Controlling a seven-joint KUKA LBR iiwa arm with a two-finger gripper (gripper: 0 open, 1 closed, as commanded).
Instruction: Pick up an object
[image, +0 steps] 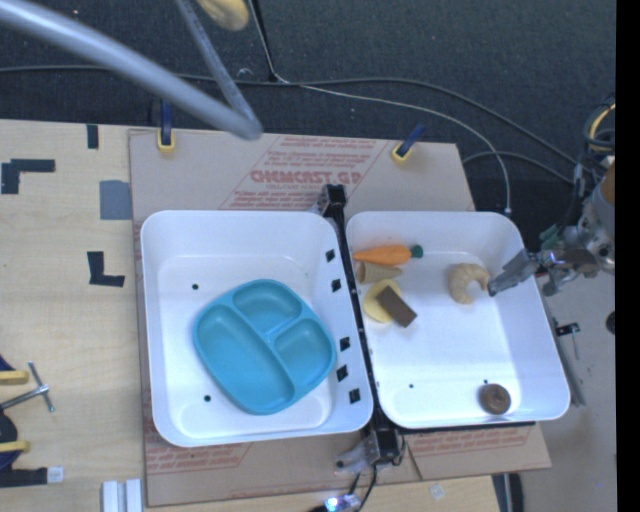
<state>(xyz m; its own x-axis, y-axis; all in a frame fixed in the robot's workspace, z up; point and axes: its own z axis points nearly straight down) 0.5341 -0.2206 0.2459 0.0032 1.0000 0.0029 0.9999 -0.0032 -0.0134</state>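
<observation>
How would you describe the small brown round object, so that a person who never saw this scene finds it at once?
Start at the right white bin, the one without the blue divided plate. Go to its near right corner: the small brown round object lies there alone, far from the orange carrot and other food items along the far side.

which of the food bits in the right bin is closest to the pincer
The beige croissant-like piece, lying just left of the pincer. The carrot, the yellow-brown block and the round brown piece all lie farther off.
</observation>
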